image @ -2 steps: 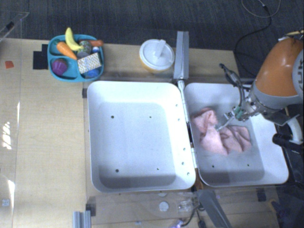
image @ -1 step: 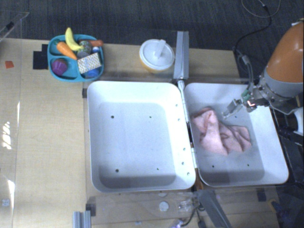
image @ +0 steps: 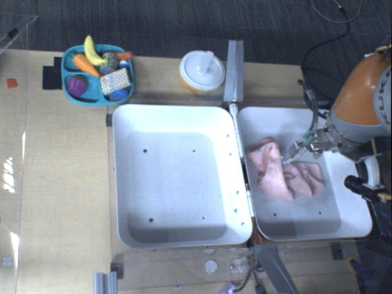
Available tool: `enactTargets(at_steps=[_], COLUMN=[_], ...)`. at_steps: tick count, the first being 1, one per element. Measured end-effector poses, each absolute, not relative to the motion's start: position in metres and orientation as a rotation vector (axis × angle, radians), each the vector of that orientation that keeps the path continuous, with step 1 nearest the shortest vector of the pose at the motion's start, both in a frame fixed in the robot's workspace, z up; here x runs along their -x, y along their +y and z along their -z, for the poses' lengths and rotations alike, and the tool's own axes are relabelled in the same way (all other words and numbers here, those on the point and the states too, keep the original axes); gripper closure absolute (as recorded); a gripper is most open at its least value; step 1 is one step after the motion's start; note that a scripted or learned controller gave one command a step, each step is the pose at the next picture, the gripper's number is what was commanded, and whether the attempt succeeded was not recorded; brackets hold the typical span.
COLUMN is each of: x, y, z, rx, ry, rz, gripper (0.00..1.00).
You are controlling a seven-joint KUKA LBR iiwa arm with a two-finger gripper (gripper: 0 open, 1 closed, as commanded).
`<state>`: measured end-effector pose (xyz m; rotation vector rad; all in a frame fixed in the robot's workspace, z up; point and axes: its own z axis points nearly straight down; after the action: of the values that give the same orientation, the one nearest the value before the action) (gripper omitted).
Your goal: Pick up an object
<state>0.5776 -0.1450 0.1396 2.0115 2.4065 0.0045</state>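
Right now the end effector [image: 298,152] sits low in the right-hand bin [image: 349,222], at the upper edge of a crumpled pink cloth [image: 283,175] that lies in the middle of that bin; whether it is released or clenched cannot be told, as the tips merge with the fabric. To its left, the left bin [image: 131,225] lies alongside it. Near the surface's far edge stand a blue tray of toy food [image: 98,73] and a white lidded cup [image: 202,70].
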Motion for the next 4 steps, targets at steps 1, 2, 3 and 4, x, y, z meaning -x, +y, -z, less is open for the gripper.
enactTargets(at_steps=[1,2,3,4], x=[-0.612,-0.610,-0.599,-0.602], y=[-0.121,-0.113,-0.102,-0.100], z=[-0.171,-0.092,-0.092,-0.105], rx=[-1.727,-1.677,-1.530,-1.523], ry=[2.614,2.639,2.724,2.721], rz=[-0.006,-0.013,-0.012,-0.021], gripper=[0.00,0.00,0.00,1.00])
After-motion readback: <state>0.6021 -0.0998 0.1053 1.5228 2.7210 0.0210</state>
